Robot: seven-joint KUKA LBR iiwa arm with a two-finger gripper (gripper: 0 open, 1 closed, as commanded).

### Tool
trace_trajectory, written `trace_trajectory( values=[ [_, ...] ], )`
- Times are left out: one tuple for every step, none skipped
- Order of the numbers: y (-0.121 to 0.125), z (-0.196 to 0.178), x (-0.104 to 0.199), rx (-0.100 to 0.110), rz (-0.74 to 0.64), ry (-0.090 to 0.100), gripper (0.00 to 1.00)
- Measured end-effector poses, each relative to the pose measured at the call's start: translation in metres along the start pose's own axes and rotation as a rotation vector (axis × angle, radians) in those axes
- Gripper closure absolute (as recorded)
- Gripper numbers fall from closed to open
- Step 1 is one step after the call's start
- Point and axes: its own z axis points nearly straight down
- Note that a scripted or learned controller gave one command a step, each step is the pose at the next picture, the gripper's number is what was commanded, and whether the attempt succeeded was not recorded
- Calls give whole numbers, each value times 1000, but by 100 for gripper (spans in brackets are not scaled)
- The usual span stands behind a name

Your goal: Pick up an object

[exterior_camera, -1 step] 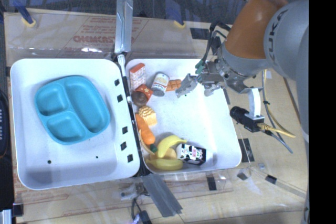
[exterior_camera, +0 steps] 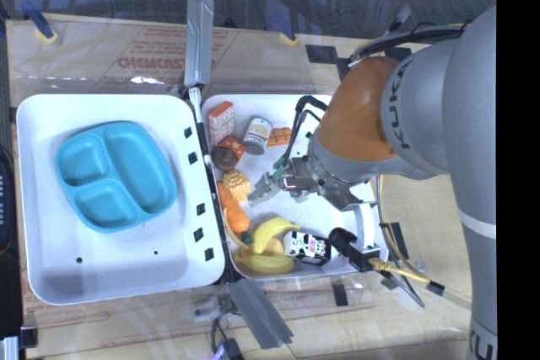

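Tool [exterior_camera: 263, 186] beside knobbly yellow corn cob [exterior_camera: 235, 182], right bin [exterior_camera: 253, 102].

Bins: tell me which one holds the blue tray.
The left bin. It holds the blue tray, which has three compartments. The right bin holds the banana, the carrot and other small items, with the gripper above them.

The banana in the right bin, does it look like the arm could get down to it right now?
Probably yes. The banana lies uncovered near the front of the right bin, and the claw hangs just above and behind it. A carrot and a small printed carton crowd its sides, so the approach is tight.
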Motion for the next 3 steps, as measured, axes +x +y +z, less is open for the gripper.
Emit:
trace_trajectory(
  values=[
    [-29, 62, -26, -12, -8, -2, 0],
    [-29, 52, -25, -13, -14, -3, 100],
    [-29, 52, -25, -13, -14, -3, 0]
  ],
)
